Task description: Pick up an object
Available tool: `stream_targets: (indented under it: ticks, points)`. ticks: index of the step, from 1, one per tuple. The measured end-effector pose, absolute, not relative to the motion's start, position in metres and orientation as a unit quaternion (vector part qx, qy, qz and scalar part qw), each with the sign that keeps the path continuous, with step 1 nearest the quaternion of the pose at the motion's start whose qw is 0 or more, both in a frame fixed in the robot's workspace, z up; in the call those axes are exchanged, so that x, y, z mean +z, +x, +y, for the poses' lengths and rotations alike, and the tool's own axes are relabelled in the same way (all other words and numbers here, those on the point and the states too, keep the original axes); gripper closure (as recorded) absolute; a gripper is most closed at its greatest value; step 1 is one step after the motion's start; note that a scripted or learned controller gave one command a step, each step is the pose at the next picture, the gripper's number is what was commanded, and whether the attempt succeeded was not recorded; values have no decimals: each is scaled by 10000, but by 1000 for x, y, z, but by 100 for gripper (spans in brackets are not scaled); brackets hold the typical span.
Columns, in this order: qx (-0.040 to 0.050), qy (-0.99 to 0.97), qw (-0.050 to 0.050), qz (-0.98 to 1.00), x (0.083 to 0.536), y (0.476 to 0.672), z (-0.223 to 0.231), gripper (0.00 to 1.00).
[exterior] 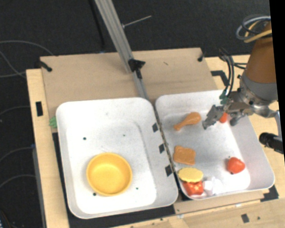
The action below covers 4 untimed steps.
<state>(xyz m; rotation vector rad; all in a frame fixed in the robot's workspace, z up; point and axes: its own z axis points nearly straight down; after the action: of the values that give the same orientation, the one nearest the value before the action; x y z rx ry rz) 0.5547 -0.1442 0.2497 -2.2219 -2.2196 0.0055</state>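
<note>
My gripper (pixel 223 117) hangs over the upper right part of the right bin (pixel 251 148), and its two dark fingers (pixel 210 119) stand spread apart, open. A small red-orange piece (pixel 223 118) shows in the gap between them; whether they touch it is unclear. Just left of the gripper lies an orange drumstick (pixel 188 120). A brown toast slice (pixel 184 155) rests near the bin's left wall. A red round fruit (pixel 234 165) sits toward the lower right. At the front, a yellow-topped red item (pixel 191 180) lies beside a white crumpled piece (pixel 215 185).
The left bin (pixel 108 119) holds a yellow bowl (pixel 108 174) at its front. A grey metal pole (pixel 117 33) slants up from between the two bins at the back. Cables run along the arm's wrist (pixel 261 72) at the right.
</note>
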Motion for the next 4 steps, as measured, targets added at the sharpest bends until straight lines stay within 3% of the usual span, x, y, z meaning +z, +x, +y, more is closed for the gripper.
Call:
stream_targets:
  ticks: [2, 3, 4]
  points:
    - [1, -7076, -2, -7066, 128, 551, -147, 0]
    - [-13, -7097, -17, -7045, 139, 552, -148, 100]
    - [-14, -7073, -26, -7069, 184, 549, -147, 100]
